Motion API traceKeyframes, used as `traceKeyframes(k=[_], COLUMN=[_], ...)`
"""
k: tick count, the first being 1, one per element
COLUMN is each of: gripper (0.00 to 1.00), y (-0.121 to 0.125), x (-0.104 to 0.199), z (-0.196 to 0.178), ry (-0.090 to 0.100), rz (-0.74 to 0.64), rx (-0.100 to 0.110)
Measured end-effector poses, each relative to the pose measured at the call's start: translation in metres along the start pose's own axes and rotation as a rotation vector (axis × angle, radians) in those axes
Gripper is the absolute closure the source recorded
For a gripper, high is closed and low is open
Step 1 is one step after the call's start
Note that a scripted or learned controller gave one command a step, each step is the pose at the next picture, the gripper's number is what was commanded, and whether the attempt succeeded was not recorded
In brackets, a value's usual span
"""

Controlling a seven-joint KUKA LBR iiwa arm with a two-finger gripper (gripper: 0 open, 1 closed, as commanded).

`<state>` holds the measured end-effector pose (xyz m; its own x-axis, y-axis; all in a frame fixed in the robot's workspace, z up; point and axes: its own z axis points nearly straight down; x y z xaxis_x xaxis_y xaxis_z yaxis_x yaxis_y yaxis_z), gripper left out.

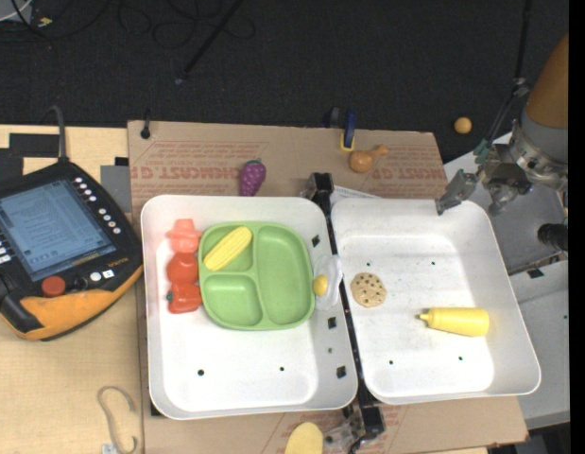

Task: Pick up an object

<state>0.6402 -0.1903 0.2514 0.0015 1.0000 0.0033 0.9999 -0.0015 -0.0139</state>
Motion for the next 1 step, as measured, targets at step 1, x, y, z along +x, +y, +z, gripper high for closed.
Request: traceKeyframes(k=[1], gripper=[0.00], y=[0.0020], x=[-0.0002], z=[-0.0084], ry=[-0.003], rz=[-0.002], rx=[-0.014])
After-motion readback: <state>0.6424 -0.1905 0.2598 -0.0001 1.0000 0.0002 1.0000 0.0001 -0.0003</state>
